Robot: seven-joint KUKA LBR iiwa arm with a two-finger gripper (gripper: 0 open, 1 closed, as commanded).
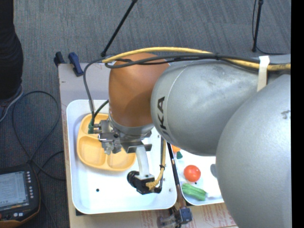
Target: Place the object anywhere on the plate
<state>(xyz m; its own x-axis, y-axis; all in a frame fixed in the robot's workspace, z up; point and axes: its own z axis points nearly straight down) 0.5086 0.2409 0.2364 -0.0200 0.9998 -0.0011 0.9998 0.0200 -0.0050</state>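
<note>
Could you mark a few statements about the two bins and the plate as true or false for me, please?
1. The yellow plate lies in the left bin. True.
2. A red round object lies in the right bin. True.
3. The red object rests on the plate. False: it is in the right bin, apart from the plate.
4. The green object lies beside the red one. True.
5. The plate is one undivided dish. False: ridges split it into compartments.
</note>
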